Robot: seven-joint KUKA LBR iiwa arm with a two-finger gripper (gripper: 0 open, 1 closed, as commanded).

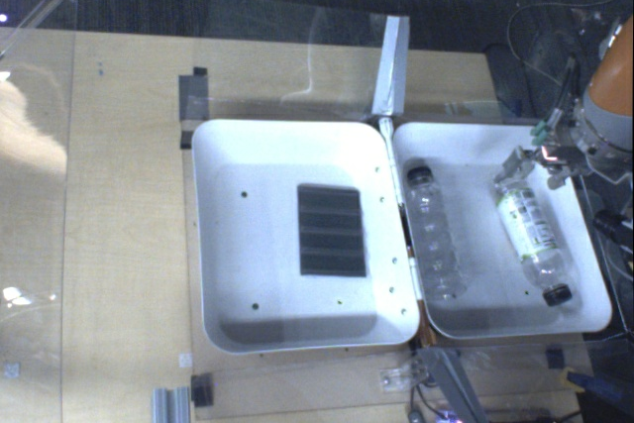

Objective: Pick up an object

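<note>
Two clear plastic bottles lie in the right bin (466,139). One bottle (432,233) lies along the bin's left wall with its black cap toward the back. The other, a labelled bottle (533,235), lies on the right side with its black cap toward the front. My gripper (538,159) hangs at the back right of this bin, just over the labelled bottle's base end. Nothing is visibly held. A black ribbed rectangular pad (331,229) lies flat in the middle of the left bin (238,243).
A metal strip (390,64) stands behind the seam between the bins. Cables and the arm's orange band (612,79) crowd the far right. A clear plastic sheet (40,213) covers the bench's left part.
</note>
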